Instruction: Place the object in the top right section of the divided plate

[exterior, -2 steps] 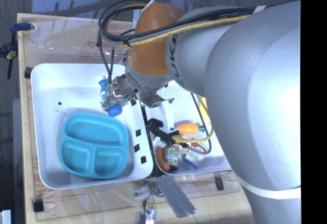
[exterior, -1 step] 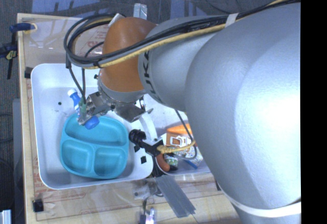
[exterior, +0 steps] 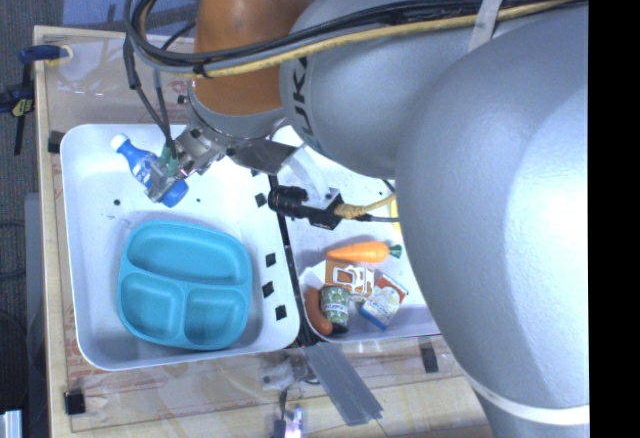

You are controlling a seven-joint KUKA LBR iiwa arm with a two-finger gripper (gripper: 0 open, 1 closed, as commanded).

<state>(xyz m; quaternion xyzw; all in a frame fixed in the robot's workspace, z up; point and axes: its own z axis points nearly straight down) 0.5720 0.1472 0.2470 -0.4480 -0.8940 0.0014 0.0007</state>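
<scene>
Arm (exterior: 470,126), grey and bulky, is filling the right half and the upper middle of the frame, with its orange band (exterior: 240,31) sitting at top centre and black cables (exterior: 160,16) looping over it. Below it two white bins are lying side by side: the left bin (exterior: 85,226) is taking up the lower left of the frame and the right bin (exterior: 420,321) is peeking out under the arm at lower centre. A blue divided plate (exterior: 185,286) is resting in the lower part of the left bin. The gripper (exterior: 172,171) is reaching into the upper left corner of that bin, well above the plate. A small blue bottle (exterior: 150,169) with a white cap is lying tilted there, and the fingers are clenching around its lower end. In the right bin a carrot (exterior: 358,252), a small carton (exterior: 383,304) and a few other packets are clustering together.
</scene>
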